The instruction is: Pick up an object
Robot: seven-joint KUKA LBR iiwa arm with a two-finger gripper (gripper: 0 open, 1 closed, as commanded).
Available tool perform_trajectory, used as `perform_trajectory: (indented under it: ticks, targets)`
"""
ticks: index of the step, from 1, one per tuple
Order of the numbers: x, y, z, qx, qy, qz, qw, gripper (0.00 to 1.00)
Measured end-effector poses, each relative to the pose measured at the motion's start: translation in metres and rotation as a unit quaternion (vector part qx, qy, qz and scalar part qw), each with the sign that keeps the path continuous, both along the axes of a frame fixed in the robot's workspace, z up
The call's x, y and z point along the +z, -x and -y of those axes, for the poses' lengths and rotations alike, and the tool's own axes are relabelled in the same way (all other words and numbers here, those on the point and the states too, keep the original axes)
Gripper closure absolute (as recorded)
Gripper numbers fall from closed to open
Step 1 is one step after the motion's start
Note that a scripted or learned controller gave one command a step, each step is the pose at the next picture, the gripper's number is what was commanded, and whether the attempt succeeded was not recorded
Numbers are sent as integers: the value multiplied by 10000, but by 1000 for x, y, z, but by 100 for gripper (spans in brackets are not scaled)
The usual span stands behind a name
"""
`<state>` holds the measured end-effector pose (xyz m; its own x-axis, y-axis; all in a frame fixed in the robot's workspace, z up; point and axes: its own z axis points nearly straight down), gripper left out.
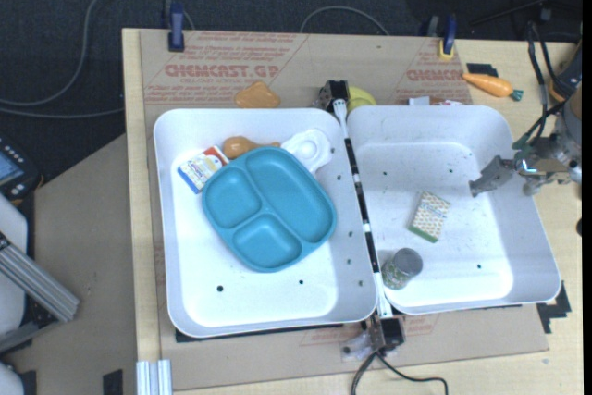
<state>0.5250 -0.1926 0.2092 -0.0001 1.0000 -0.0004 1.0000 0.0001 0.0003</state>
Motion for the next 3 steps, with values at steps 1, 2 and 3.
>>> perform_trajectory:
  ticks: [1,2,3]
  targets:
    - [-96,-9,-67,21,-18,-20,10000,0]
    - [-82,-9,-64,2,2,7,10000,100]
    - [-83,-9,-64,0,0,2,10000,0]
